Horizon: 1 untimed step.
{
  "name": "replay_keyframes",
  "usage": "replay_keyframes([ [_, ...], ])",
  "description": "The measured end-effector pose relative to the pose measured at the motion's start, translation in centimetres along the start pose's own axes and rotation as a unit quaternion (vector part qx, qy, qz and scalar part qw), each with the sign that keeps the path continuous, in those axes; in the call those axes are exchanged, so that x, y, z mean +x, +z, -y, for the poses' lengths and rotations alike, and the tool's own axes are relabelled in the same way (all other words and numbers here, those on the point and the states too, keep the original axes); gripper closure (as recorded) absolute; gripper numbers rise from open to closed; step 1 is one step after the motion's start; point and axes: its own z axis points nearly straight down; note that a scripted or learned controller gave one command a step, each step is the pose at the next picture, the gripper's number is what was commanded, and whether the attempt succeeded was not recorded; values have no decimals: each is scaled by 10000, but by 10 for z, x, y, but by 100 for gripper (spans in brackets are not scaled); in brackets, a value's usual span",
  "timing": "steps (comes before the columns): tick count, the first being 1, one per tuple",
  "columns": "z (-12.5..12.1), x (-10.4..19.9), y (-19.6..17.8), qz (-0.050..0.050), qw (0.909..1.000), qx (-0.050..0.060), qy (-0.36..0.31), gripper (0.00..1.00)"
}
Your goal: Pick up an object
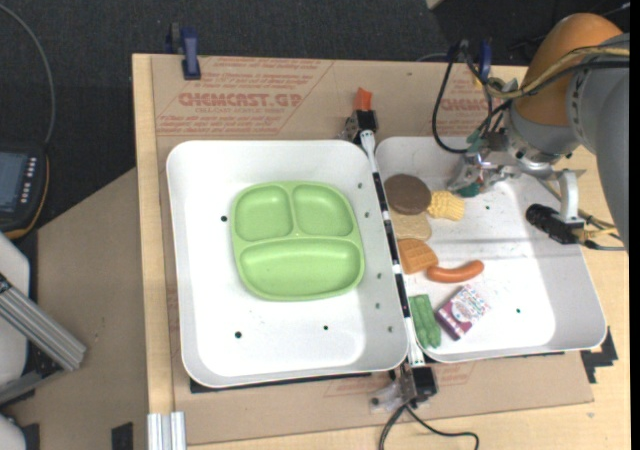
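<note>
Claw (478, 174) hovers over right bin (560, 318); its state cannot be determined. Yellow corn piece (446, 205) lies just beside and below it.

Tan bench (150, 238) bears two white bins side by side; left bin (200, 328); right bin (560, 308).

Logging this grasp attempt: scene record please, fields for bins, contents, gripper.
left bin: holds a green divided plate
right bin: brown disc, corn cob, hot dog, green pod, purple packet
cluster: toy food lies along the right bin's left side
gripper: low over the right bin's top, beside the corn cob
grasp: none visible
</note>
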Motion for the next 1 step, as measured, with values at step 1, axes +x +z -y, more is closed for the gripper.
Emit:
replay_keyframes([
  [1,2,80,-108,-1,10000,-49,-12,100],
])
